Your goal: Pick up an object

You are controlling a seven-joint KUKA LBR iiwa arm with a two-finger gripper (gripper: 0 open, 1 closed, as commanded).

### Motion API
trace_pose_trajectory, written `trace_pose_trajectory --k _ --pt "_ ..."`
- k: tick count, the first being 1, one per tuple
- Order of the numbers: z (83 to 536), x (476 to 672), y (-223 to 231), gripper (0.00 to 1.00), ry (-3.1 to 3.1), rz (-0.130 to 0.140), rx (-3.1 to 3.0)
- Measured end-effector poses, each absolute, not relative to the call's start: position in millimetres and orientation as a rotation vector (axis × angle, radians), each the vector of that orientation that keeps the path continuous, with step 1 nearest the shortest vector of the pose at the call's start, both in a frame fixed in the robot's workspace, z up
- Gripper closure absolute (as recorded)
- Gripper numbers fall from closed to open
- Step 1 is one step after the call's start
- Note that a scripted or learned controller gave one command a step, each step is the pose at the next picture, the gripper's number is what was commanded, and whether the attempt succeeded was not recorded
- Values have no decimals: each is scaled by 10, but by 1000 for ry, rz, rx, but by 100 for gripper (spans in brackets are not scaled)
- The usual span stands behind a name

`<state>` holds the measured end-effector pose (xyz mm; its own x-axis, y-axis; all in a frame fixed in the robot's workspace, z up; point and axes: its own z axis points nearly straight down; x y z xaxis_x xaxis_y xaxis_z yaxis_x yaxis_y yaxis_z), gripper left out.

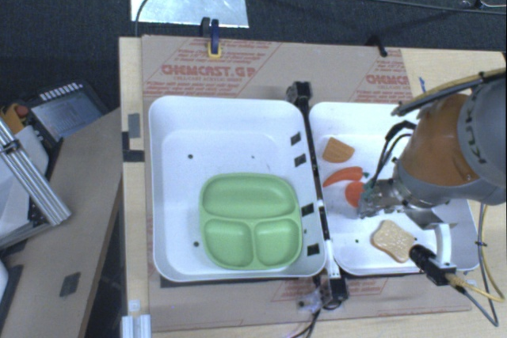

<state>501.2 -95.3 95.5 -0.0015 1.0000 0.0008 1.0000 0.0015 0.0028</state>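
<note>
**Arm Low Over the Right Bin, Red Piece the Likely Target**

Nearest the camera, a toast-like slice (391,241) lay flat by the front wall of the right bin (372,113), with the arm's black fittings just beside it. Just behind it the gripper (366,200) sat low over the bin floor, at or touching the near end of a red piece (344,177); the view did not resolve how the hand was set, so whether it was spread or pressing on anything could not be told. Nothing could be seen gripped. Farther back lay an orange wedge (339,149), apart from the red piece. To the left, the left bin (198,113) held a green divided plate (249,219).

Judging from this, the step in hand was closing on the red piece. To do it well, the gripper should straddle the piece's narrow width, centred rather than at its tip, go right down to the floor since the piece looked thin, and lift straight up, clear of the toast-like slice.
</note>
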Motion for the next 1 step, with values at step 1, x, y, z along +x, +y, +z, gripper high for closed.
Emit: trace_pose_trajectory --k 1 --pt "1452 5081 -1037 100 2221 4 2215"
